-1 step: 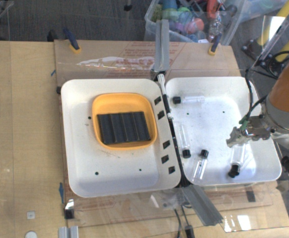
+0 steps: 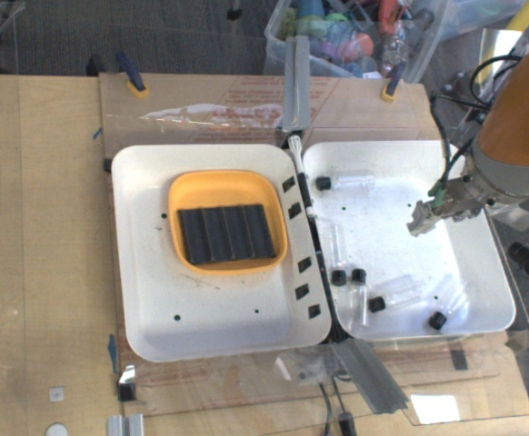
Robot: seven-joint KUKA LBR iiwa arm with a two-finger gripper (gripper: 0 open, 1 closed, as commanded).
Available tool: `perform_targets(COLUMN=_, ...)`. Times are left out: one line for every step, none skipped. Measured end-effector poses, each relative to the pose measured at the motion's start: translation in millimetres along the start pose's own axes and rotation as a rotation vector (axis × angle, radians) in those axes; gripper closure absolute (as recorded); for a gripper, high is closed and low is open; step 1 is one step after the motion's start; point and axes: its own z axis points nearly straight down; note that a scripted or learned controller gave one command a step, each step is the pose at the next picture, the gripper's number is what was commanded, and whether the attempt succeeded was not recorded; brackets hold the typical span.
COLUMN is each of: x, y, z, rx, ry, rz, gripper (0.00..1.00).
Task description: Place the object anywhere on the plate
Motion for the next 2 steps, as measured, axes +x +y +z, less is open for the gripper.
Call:
perform_targets(x=-6.4, y=52.5, z=-19.6, rx=-0.003, ry=-0.001, rz=-0.280, gripper=1.00)
perform_targets(x=-12.4, y=101.8, z=-8.0, rx=-0.004, ry=-0.001, rz=-0.432, gripper=1.00)
